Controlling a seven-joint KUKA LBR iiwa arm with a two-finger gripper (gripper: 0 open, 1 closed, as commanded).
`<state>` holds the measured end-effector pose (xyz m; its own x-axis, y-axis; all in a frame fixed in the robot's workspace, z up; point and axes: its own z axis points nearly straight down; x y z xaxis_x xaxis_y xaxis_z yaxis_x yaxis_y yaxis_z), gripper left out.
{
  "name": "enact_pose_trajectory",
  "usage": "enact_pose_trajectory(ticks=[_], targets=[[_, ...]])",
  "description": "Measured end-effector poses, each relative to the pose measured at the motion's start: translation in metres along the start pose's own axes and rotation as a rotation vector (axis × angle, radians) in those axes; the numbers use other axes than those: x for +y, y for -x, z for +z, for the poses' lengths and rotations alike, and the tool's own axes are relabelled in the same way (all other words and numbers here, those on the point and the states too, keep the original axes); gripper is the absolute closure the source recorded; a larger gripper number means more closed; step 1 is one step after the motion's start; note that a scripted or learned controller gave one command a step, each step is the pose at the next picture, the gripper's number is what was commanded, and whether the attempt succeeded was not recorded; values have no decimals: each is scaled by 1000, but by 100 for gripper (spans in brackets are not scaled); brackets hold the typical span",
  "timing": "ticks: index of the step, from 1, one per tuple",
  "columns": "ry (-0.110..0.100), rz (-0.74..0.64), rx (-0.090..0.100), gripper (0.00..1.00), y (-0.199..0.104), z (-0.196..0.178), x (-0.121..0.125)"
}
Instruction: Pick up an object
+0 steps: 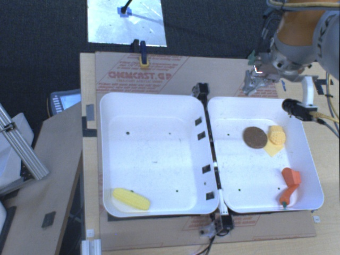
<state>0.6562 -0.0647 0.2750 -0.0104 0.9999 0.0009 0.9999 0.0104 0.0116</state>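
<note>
White bins sit side by side, and nothing has been picked up yet. The gripper (256, 83) hangs at the upper right, above the back edge of the right bin (234, 109), and nothing is in it. I cannot tell if it is open or closed; it is small and blurry. In the right bin lie a brown disc (255, 137), a yellow piece (275, 139) and a carrot (289, 184). Corn (130, 198) lies at the lower left. The arm (308, 23) is cut off at the top right.
</note>
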Motion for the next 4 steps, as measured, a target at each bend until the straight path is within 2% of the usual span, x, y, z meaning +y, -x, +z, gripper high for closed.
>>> enact_pose_trajectory(ticks=[1,2,3,4], targets=[[-8,-1,1,100,-96,-23,2],[-4,-2,3,100,-200,-57,16],[-5,-1,3,100,-294,-82,16],[-6,1,0,100,-288,-91,17]])
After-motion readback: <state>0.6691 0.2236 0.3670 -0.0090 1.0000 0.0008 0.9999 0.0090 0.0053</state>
